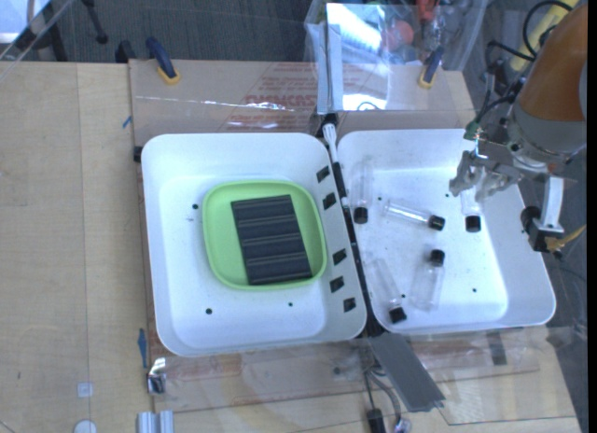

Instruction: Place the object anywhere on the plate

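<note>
Wooden desk (65, 235) carries two white bins; the left bin (168, 263) holds a green plate (216, 235) with a dark ribbed block (270, 240) on it. The right bin (522, 300) holds several clear vials with black caps, one (409, 213) near its middle, others toward the front edge. The tool (471, 184) hangs over the back right part of this bin, with a black-capped vial (471, 207) just under it; whether it pinches this vial I cannot tell. Clear glass is hard to see, so a grasp may slip or miss.
</note>
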